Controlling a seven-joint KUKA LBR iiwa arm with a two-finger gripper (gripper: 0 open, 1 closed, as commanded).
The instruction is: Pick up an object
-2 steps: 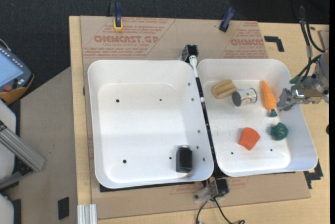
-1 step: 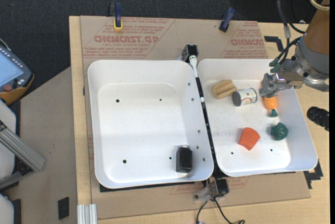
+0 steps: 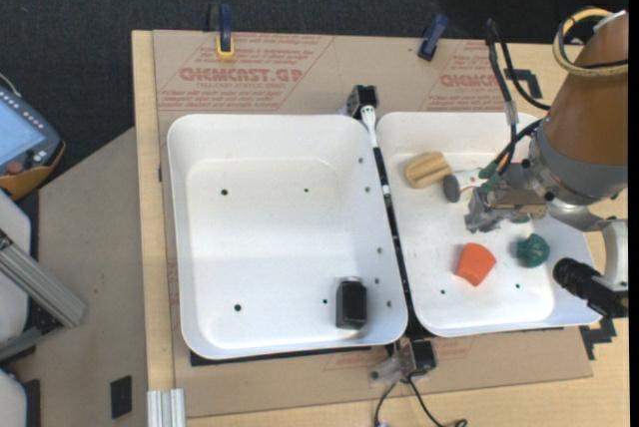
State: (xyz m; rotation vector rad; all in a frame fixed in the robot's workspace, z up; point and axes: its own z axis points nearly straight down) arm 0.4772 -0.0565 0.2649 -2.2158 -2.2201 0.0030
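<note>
In the right bin (image 3: 439, 310) lie a tan wooden block (image 3: 426, 169), a small grey piece (image 3: 451, 187), an orange block (image 3: 475, 264) and a teal ball (image 3: 531, 249). A black rectangular object (image 3: 350, 303) rests near the front right corner of the left bin (image 3: 200, 245). My gripper (image 3: 483, 218) hangs low over the right bin, just above the orange block and left of the teal ball. Nothing shows between its fingers.
The two bins meet along a black divider strip (image 3: 384, 206). Cardboard (image 3: 250, 61) lies under both bins, held by blue clamps (image 3: 224, 24) at the back. Cables run from the arm over the right bin's back edge.
</note>
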